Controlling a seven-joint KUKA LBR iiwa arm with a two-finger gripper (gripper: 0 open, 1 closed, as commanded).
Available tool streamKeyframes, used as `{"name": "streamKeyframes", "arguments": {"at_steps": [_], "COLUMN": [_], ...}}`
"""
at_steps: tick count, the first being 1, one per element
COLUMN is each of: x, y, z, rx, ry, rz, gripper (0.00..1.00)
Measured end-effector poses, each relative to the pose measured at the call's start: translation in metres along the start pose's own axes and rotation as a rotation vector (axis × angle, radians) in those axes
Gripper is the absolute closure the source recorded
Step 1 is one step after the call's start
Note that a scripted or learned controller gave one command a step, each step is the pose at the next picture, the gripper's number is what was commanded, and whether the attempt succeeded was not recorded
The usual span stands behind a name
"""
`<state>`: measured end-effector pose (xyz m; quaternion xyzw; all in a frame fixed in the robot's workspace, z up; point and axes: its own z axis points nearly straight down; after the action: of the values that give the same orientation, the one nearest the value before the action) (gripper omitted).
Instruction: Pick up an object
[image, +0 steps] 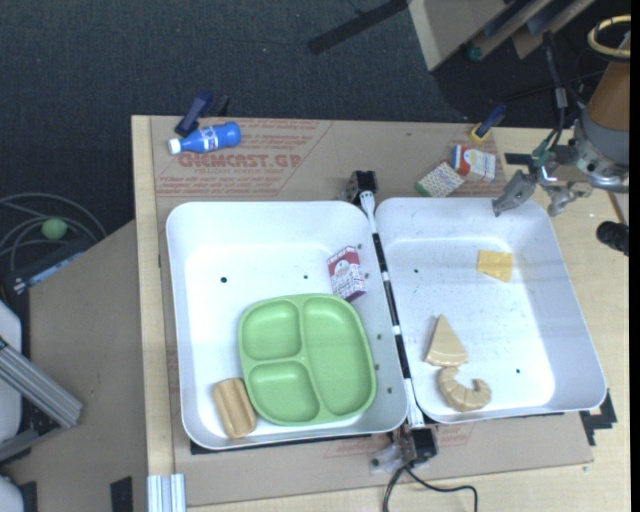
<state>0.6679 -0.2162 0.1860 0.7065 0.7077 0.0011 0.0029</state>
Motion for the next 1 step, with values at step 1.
{"name": "streamKeyframes", "arguments": {"at_steps": [1], "x": [-0.0049], "y": [-0.0661], "z": [0.0756], "rx": [0.010], "ry": [0.008], "rz": [0.000], "gripper": [0.00]}}
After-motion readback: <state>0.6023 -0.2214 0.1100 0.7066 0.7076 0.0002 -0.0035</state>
